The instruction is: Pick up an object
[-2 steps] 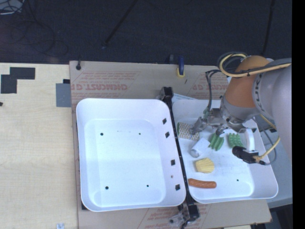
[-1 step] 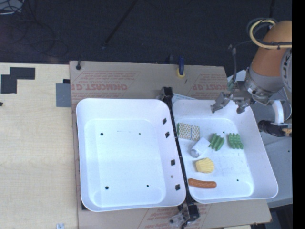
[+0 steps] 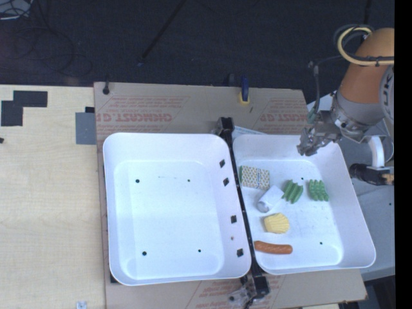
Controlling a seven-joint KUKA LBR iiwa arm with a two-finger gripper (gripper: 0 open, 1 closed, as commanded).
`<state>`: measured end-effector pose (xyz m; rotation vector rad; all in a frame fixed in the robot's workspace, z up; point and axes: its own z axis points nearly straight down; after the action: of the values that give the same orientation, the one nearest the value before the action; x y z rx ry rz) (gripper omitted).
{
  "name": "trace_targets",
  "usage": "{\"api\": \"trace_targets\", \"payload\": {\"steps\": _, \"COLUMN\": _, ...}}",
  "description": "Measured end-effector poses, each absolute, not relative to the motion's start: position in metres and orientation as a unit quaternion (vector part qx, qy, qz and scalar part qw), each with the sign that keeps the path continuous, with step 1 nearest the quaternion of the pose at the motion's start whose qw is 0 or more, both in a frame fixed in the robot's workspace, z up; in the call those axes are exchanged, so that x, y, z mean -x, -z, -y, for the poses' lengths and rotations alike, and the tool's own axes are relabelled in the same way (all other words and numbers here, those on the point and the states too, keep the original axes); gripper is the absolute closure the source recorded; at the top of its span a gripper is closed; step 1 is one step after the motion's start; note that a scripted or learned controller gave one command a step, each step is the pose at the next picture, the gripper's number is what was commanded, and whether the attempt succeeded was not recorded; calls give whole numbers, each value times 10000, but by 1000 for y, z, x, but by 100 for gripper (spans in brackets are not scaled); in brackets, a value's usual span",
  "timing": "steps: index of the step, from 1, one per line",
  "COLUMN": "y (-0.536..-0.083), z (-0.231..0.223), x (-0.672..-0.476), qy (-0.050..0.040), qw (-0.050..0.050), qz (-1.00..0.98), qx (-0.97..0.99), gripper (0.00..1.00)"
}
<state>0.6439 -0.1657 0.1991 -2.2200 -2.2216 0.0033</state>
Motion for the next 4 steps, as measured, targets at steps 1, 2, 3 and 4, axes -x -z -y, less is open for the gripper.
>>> {"api": "trace_targets", "payload": {"steps": 1, "y": -260, "z": 189, "x": -645, "qy": 7, "qw": -26, "qz": 7069, "qx": 7073, "gripper": 100}}
{"api": "trace_targets", "payload": {"steps": 2, "y": -331, "z": 215, "x": -585, "qy": 3, "qw": -19, "qz": 7063, "qx": 7079, "gripper": 100}}
{"api": "trace_targets", "payload": {"steps": 3, "y": -401, "z": 202, "x": -476, "qy": 11, "qw": -20, "qz": 7054, "qx": 7088, "gripper": 100}}
{"api": "trace_targets", "payload": {"steps": 4, "y": -253, "z": 151, "x": -474, "qy": -35, "qw": 87, "qz": 7081, "qx": 7060, "gripper": 100}}
